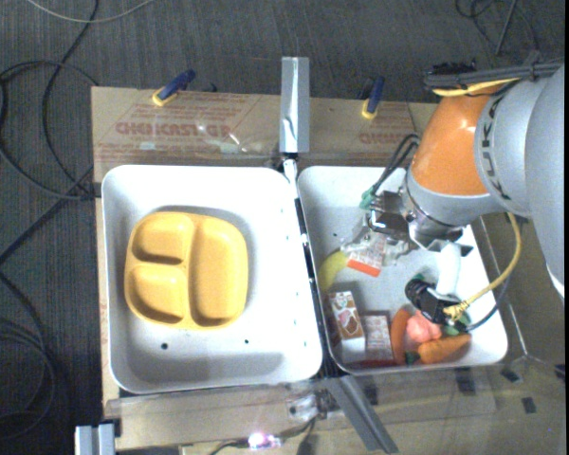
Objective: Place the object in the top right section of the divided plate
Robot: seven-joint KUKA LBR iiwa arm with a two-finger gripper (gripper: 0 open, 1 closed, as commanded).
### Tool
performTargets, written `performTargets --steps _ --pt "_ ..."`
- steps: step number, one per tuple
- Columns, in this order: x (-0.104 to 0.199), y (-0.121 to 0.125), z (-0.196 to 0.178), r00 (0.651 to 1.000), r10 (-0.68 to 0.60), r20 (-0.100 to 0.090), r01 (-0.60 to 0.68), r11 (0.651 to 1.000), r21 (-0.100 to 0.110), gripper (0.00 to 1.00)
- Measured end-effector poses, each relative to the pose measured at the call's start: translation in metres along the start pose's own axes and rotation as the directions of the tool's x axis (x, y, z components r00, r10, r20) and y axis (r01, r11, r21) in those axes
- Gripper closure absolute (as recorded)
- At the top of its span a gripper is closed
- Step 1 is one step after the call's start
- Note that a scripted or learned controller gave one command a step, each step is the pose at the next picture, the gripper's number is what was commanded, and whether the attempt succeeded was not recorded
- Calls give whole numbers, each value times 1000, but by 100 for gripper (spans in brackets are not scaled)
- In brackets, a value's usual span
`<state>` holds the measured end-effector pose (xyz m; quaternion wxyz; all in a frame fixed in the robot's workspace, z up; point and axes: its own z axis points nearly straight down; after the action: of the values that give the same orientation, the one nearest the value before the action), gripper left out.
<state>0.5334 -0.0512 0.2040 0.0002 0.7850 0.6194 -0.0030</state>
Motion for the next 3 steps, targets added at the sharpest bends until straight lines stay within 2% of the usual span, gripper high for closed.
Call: performTargets --steps 1,2,3 --pt "5 -53 17 1000 24 -3 -24 1000 4 100" --pt "87 -73 19 998 66 -2 -66 998 4 100" --pt "147 -87 -24 989 -147 -2 147 989 2 100"
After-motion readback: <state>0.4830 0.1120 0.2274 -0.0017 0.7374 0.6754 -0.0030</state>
